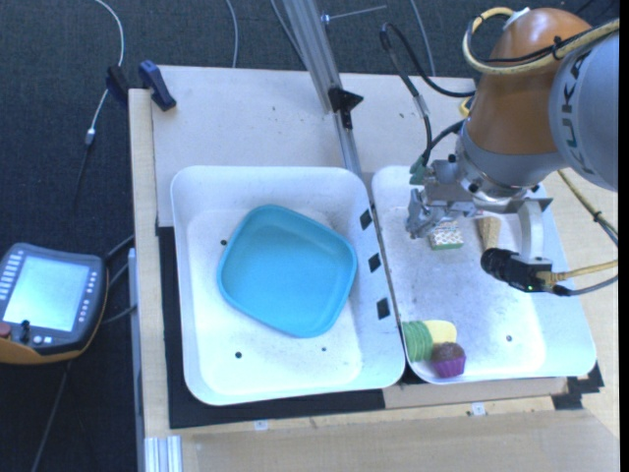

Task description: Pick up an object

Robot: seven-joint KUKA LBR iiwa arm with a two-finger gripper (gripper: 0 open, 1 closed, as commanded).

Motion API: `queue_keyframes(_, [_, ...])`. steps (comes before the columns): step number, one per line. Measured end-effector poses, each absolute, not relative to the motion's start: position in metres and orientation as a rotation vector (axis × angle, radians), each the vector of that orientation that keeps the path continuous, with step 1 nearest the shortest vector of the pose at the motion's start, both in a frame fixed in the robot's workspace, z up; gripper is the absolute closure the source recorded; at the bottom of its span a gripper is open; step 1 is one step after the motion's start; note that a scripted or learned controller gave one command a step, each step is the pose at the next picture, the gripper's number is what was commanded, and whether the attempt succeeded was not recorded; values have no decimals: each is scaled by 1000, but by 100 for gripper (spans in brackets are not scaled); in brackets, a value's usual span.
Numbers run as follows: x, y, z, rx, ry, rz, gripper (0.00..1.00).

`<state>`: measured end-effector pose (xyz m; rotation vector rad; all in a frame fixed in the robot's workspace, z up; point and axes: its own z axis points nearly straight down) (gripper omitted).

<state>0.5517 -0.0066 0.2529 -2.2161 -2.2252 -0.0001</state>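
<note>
Bench (246, 106): pale board, speckled, flat; bears both bins.
Arm (536, 87): grey casing with orange band, reaching in from 3 o'clock; wrist stands over the right bin's 12 o'clock end.
Left bin (197, 190): shallow white plastic, rounded corners, dusty floor.
Right bin (550, 347): same make, touching the left bin along one rim.
Plate (287, 268): blue, squarish with soft corners, glossy; fills the left bin's centre (wide and smooth, poor for a two-finger pinch).
Gripper (425, 222): low over the right bin at its 11 o'clock; jaws pointing down, a little way open with nothing visibly between them. No hold claimed.
Block (446, 237): small, pale, patterned, boxy; lies just beside the gripper at its 4 o'clock, near-touching. Judged the target. Likely light and stiff, flat faces; pinch across the short sides, midway along.
Cone (488, 229): tan, tapered, just 3 o'clock of the block (would roll if nudged).
Green piece (418, 338): ribbed, at the right bin's 7 o'clock corner.
Yellow piece (441, 330): rounded, smooth, touching the green piece.
Purple piece (450, 362): knobbly, berry-like, possibly soft; pressed against the yellow piece, hard to take singly.
</note>
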Motion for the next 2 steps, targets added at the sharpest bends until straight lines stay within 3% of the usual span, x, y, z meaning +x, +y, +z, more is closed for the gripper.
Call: queue_keyframes(2, [581, 83, 254, -2217, -2226, -2, 100])
